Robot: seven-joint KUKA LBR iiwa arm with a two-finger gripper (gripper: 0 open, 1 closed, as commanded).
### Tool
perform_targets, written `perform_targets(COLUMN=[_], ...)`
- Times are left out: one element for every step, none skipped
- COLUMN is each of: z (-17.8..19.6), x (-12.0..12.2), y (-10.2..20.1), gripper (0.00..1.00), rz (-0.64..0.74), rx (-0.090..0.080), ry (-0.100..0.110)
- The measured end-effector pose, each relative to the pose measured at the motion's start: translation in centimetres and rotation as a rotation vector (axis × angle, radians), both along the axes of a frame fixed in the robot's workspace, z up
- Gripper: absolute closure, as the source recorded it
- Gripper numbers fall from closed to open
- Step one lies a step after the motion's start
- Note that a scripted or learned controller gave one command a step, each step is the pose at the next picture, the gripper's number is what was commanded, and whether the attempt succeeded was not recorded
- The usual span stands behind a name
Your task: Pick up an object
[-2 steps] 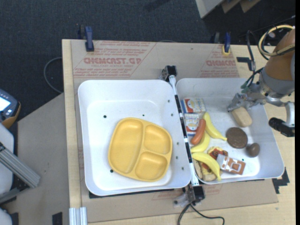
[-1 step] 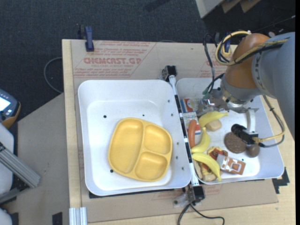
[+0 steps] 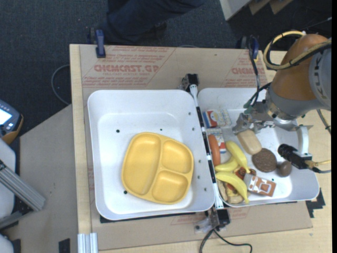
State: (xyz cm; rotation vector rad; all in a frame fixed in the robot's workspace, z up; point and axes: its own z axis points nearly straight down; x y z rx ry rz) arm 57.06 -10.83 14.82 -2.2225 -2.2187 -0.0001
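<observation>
My gripper (image 3: 248, 122) hangs over the upper middle of the right bin (image 3: 303, 191), just above a beige bread roll (image 3: 249, 142); nothing shows as held. Beside the roll lie a round brown patty (image 3: 265, 161) and a small brown lump (image 3: 284, 168). Yellow bananas (image 3: 232, 166) and a red sausage (image 3: 214, 148) lie along the bin's left side. A small printed carton (image 3: 216, 118) sits at the upper left, and an orange-and-white packet (image 3: 261, 185) near the front.
The left bin (image 3: 105, 115) holds a yellow divided plate (image 3: 157, 167). The divider (image 3: 201, 136) between the two bins runs close to the sausage and bananas. The arm's grey and orange body (image 3: 300, 83) covers the right bin's upper right corner.
</observation>
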Motion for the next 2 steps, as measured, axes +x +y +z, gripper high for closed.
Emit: perform_targets(z=[3.9, 9.4], x=[-1.0, -6.4], y=[7.9, 11.4], gripper=[1.0, 1.0], rz=[0.009, 0.006], rx=[0.0, 0.002], ry=[-0.004, -0.001])
